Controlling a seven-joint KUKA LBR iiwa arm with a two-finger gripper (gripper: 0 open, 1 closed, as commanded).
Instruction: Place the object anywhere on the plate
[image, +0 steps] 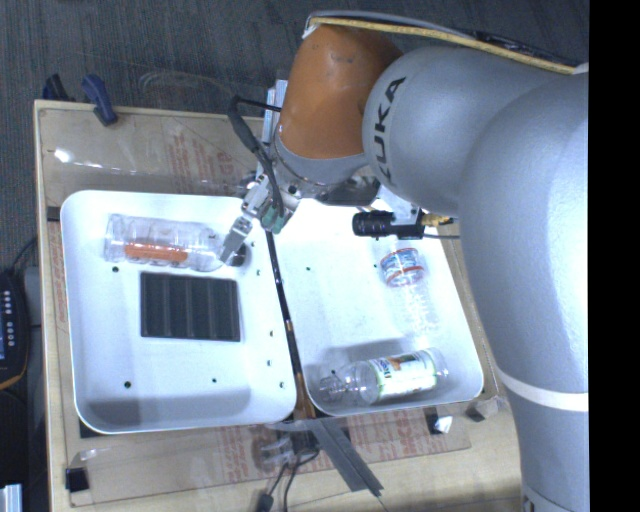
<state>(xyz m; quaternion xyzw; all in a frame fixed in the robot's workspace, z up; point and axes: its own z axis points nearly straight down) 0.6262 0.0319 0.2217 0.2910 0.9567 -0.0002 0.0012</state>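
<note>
Dark grey carpet surrounds a pale wooden bench (150, 150) printed with faded red lettering too faint to read. Two shallow white bins sit side by side on it: the left bin (100, 380) holds a dark ribbed plate (190, 306), and the right bin (330, 290) holds two clear bottles. A blue clamp (98, 98) grips the bench's far left corner.

Big letters reading "KUKA" run down the grey arm (480, 180), below its orange band (325, 90). The arm's bulk hides much of the right bin's far side.

The gripper (238, 245) hangs over the left bin's far right corner; whether its fingers are spread or closed cannot be made out. Just left of the fingers, touching or nearly so, lies a clear bottle with an orange label (160, 243), on its side, beyond the plate and not on it.

Right of the fingers a bottle with a blue-red label (407, 285) lies lengthwise, and a bottle with a green-white label (385, 376) lies nearer the front; their print is illegible.
</note>
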